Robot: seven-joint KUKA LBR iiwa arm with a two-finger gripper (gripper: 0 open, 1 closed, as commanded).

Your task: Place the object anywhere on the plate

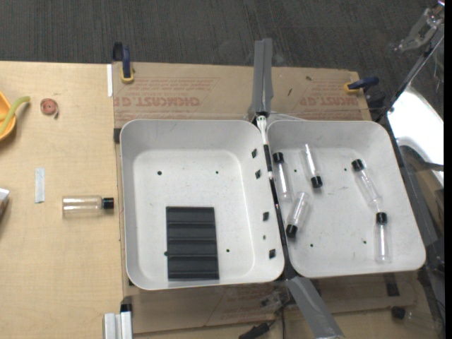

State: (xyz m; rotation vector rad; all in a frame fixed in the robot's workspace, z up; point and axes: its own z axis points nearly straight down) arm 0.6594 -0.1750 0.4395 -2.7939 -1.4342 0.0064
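A black ribbed plate (191, 244) lies flat in the left bin (141, 161), near its front wall. Several clear tubes with black caps lie scattered in the right bin (395, 161). One tube (280, 176) rests along the bin's left wall, another (311, 164) lies just right of it, and a third (297, 212) sits tilted below them. Further right are a slanted tube (366, 181) and one (381, 237) near the front right corner.
A clear vial with a black cap (86, 203) lies on the wooden bench left of the bins. An orange object (6, 116) and a small red disc (48, 106) sit at the far left. Clamps (123, 63) hold cardboard behind the bins.
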